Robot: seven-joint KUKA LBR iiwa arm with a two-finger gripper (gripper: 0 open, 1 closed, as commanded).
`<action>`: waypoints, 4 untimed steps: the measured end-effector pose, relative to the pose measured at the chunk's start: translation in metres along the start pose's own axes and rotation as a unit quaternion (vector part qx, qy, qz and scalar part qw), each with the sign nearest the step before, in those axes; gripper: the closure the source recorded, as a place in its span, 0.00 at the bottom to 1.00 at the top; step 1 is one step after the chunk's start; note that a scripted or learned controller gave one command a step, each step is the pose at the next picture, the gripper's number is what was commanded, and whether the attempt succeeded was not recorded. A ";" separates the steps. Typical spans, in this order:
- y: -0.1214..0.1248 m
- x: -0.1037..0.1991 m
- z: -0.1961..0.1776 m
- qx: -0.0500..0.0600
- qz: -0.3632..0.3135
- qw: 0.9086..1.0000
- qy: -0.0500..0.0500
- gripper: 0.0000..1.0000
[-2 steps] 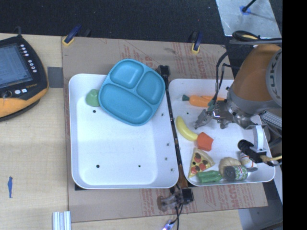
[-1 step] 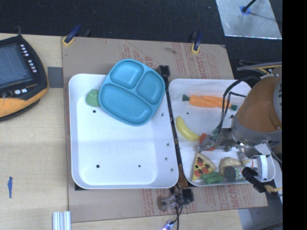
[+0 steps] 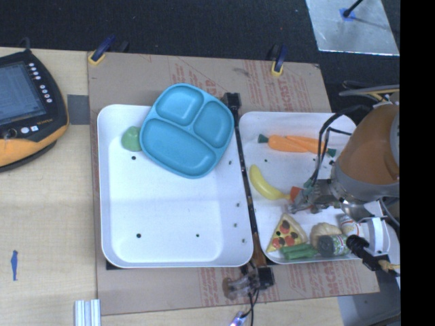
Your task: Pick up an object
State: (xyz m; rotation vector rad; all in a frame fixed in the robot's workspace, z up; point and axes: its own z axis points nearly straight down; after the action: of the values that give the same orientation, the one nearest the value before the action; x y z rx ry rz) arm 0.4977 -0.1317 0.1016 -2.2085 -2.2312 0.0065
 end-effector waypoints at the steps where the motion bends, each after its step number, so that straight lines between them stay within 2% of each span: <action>1: -0.021 0.092 -0.090 -0.001 0.000 1.000 0.001 1.00; 2: -0.020 0.158 -0.094 -0.001 0.001 1.000 0.000 1.00; 3: -0.020 0.202 -0.134 0.000 0.002 1.000 0.001 1.00; 4: -0.020 0.262 -0.136 0.000 0.002 1.000 0.000 1.00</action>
State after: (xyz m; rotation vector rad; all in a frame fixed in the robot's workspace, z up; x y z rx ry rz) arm 0.4756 0.1303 0.2373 -2.2122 -2.2268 0.0050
